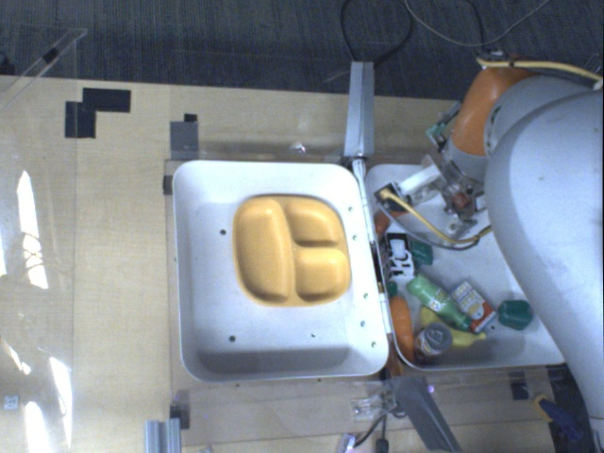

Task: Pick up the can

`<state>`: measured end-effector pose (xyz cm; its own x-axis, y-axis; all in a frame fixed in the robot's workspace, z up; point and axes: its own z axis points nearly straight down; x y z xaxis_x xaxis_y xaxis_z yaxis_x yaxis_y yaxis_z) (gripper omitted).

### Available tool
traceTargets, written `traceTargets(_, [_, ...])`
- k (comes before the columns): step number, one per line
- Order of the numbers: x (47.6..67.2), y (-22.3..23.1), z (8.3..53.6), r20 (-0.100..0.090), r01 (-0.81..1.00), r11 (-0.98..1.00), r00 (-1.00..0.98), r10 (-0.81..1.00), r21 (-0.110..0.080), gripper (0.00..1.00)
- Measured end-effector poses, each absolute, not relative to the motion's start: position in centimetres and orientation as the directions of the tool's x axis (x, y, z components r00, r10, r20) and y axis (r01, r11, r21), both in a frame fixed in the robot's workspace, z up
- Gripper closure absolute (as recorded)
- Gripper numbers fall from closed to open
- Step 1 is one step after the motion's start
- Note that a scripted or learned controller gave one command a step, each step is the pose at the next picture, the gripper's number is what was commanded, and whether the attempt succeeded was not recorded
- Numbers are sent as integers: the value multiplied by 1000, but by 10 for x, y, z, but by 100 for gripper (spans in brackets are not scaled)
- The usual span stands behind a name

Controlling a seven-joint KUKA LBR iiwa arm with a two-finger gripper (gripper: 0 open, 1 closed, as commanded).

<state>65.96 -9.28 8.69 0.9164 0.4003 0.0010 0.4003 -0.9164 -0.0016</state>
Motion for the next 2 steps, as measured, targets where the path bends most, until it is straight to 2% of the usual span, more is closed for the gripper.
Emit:
traceTargets(1, [663,-91,100,10,407,-913,913,407,4,100])
traceTargets(2, [645,-32,186,6,434,-901,901,434,1,100])
